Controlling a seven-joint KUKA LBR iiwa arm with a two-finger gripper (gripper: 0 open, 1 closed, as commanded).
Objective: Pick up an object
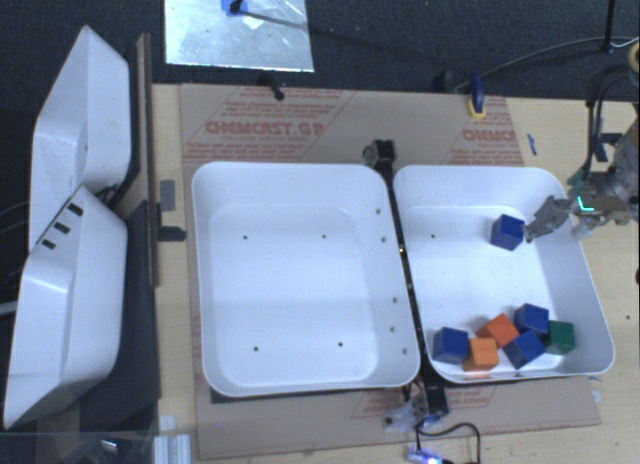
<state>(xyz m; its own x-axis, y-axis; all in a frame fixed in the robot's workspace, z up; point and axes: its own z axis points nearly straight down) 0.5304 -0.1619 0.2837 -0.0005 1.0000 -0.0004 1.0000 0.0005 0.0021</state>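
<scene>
The end effector [548, 218] reaches in over the right rim of the right bin [585, 292], near that bin's far right corner. Its fingers point left toward a lone blue cube [507, 231], which lies just beside the fingertips in the far right part of the bin; whether they touch it, and whether the fingers are spread or pressed together, I cannot tell. Along the bin's near edge sits a cluster: a blue cube at the left [451, 343], two orange blocks [483, 353] [498, 330], two more blue cubes [532, 318] [523, 348], and a green block [561, 335] nearest the right corner. The left bin [210, 282] sits beside it on the table [168, 152].
</scene>
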